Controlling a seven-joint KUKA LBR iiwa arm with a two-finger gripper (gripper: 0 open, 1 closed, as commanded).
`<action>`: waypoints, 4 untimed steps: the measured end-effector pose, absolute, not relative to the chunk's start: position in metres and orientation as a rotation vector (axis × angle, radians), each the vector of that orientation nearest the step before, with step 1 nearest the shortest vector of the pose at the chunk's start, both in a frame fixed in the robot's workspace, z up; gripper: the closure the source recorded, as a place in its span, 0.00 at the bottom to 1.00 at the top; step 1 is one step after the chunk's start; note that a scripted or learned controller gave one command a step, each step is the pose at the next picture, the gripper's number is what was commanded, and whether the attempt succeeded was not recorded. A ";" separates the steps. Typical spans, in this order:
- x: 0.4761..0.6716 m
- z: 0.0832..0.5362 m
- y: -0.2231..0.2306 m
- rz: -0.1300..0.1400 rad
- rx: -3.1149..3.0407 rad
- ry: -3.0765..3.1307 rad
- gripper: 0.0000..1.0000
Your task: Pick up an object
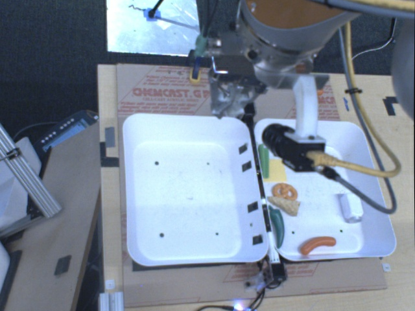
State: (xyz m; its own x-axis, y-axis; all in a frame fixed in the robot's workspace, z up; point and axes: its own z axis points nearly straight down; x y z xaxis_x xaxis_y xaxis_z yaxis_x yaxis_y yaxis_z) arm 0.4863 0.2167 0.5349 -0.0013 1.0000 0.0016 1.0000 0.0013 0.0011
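Above the desk, the grey arm reaches over the far rim of two white bins; its jaws [227, 102] are blurred, so I cannot tell their state. Along the right bin [373, 229] lie a pretzel [284, 190], a bread piece [286, 205], a sausage [318, 244] and a green pepper [277, 224]

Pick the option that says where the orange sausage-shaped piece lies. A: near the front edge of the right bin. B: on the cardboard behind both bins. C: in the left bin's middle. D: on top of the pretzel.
A: the orange sausage-shaped piece lies by the near rim of the right bin, in front of the pretzel and apart from it.
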 end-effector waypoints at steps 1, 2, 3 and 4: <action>0.486 0.535 0.212 -0.003 -2.221 -2.222 1.00; 0.487 0.535 0.128 -0.002 -2.231 -2.215 1.00; 0.487 0.535 0.122 -0.003 -2.222 -2.222 1.00; 0.485 0.535 0.239 -0.006 -2.204 -2.237 1.00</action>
